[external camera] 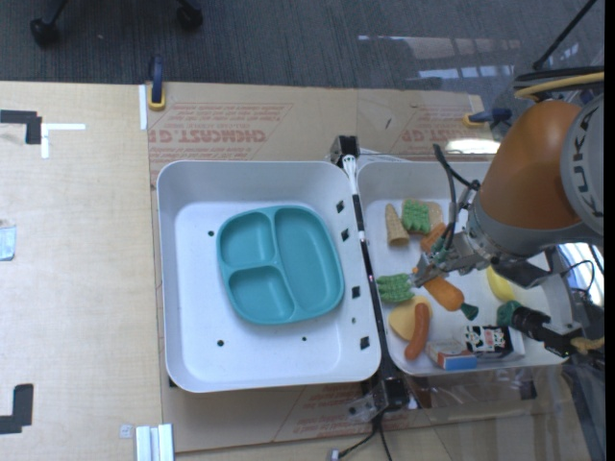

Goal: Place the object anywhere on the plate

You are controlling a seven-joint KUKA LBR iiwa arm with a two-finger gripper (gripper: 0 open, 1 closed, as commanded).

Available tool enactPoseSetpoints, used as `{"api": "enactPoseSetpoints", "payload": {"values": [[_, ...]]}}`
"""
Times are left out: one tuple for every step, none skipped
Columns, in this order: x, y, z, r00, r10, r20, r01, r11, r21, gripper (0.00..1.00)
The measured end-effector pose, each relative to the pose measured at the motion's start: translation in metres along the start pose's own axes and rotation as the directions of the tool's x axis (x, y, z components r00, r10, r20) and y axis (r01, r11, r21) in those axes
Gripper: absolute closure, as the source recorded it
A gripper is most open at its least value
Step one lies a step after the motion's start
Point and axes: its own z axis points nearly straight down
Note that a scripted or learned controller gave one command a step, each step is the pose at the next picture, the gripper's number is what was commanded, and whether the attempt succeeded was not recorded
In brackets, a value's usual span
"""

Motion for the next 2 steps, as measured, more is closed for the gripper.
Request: {"api": "enactPoseSetpoints", "payload": {"values": [[0.0812, 0.0387, -0.0681, 0.999, 0.043, 0.0, -0.043, 0.999, 0.002, 1.0], [0.0807, 0.0385, -0.068, 0.999, 0.041, 0.002, -0.041, 0.999, 0.002, 0.0]]}}
